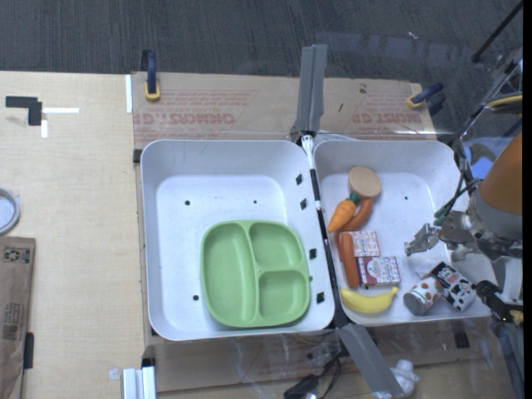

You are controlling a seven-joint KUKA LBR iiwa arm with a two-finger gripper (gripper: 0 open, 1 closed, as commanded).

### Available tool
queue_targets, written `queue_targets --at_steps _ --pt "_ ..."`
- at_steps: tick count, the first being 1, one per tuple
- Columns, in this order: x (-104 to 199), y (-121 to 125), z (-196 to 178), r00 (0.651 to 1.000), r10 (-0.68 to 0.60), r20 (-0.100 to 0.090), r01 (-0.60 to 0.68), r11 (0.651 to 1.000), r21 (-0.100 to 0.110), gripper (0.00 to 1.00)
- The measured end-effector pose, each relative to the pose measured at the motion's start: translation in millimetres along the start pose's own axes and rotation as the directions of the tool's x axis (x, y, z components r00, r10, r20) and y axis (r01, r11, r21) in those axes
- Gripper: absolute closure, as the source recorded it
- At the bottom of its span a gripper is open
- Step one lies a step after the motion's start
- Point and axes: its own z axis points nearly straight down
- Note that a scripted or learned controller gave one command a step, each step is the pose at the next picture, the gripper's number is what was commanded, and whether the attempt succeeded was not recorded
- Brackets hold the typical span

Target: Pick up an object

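A: Which thing is nearest the grab?
B: The small white spotted cup, lying in the right white bin beside a yellow plastic banana.
A: Lifted yet?
B: No. The metal two-finger gripper hovers above, fingers spread, holding nothing

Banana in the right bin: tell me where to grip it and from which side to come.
Grip the banana across its thick middle, coming straight down from above. It lies flat along the right bin's near wall, ends curving up, so close the fingers front to back across its narrow width. The red carton sits close behind it, leaving little room there. The gripper is to its right.
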Motion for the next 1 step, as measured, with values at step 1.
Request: queue_targets --at_steps 1 --pt "-16.3 -22.1 9.4 0.961 -0.276 -0.007 0.276 0.961 0.001 0.00"
